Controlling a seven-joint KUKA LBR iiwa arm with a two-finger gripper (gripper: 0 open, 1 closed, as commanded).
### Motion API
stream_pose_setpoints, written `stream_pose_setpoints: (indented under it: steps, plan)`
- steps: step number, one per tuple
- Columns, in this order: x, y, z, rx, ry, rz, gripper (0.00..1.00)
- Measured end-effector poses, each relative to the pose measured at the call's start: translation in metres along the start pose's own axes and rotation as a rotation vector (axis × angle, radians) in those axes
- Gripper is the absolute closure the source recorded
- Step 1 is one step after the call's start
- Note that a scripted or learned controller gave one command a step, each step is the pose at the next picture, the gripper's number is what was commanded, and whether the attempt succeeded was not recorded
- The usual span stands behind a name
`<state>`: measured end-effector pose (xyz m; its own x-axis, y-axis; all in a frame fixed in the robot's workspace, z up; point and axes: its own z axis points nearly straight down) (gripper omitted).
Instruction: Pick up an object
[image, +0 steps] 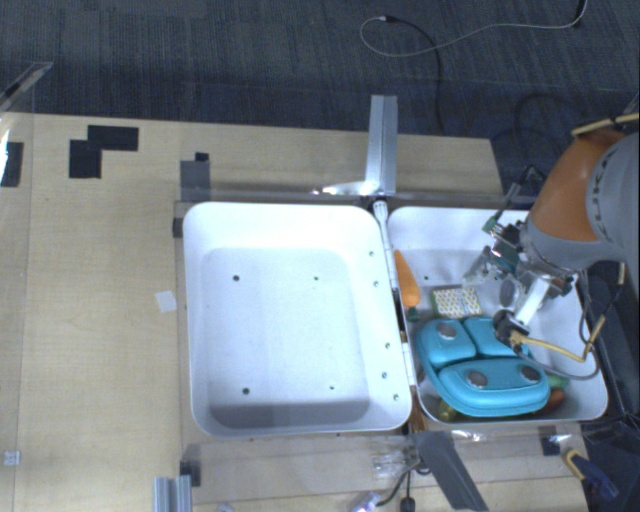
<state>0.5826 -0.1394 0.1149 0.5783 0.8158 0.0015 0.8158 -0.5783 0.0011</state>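
Note:
The right bin (430, 235) holds several objects. A large turquoise plastic piece (490, 385) lies at its front, with a second turquoise piece (455, 338) just behind it. An orange stick (407, 282) lies along the bin's left wall. A small checkered pad (456, 299) rests near the middle. My gripper (512, 298) hangs low over the right half of this bin, just right of the checkered pad and behind the turquoise pieces. Nothing is visibly held in it.
The left white bin (280, 310) sits beside the right one, and a metal post (383, 140) rises behind the divider. A yellow cable (565, 350) loops from the wrist over the right bin's edge. Small green and brown items (556, 392) peek out by the front right corner.

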Motion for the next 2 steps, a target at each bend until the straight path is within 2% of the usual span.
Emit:
stream_pose_setpoints:
  steps: [1, 2]
  plan:
    - [-0.049, 0.031, -0.058, -0.005, 0.0, -0.266, 0.0]
    - [-0.054, 0.018, 0.013, 0.0, -0.001, -0.158, 0.0]
